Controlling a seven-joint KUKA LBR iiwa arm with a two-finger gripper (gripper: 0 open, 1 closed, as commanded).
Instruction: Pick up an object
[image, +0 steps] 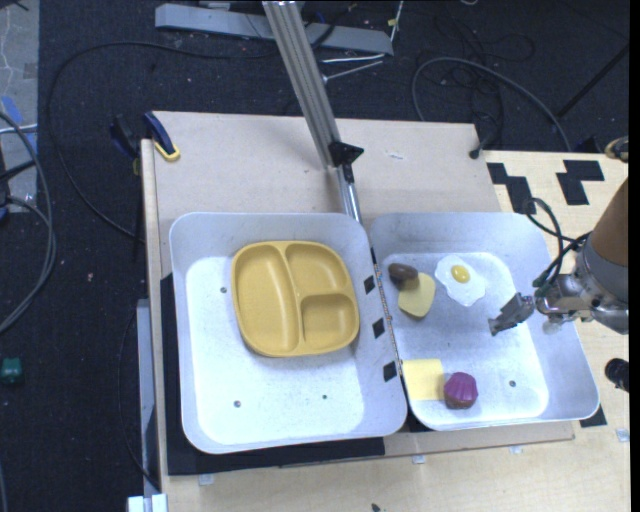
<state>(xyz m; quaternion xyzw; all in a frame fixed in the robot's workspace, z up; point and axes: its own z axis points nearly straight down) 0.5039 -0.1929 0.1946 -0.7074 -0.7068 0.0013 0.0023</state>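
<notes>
A fried egg (463, 279), white with a yellow yolk, lies in my right bin (520, 400). Beside it sit a brown lump (403, 272), yellow slice (418, 298), yellow block (422, 379) and purple piece (460, 389). My tool (510, 314) hovers right of the egg; I cannot tell its state.

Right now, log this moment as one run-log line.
gripper: over right bin, nothing held | fried egg: left of gripper, apart | purple toy: untouched

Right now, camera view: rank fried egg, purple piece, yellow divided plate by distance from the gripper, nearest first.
From the gripper at the right bin's right side:
1. Fried egg, up and to its left in the right bin.
2. Purple piece, near that bin's front edge.
3. Yellow divided plate, across in the left bin, clearly farthest.
</notes>
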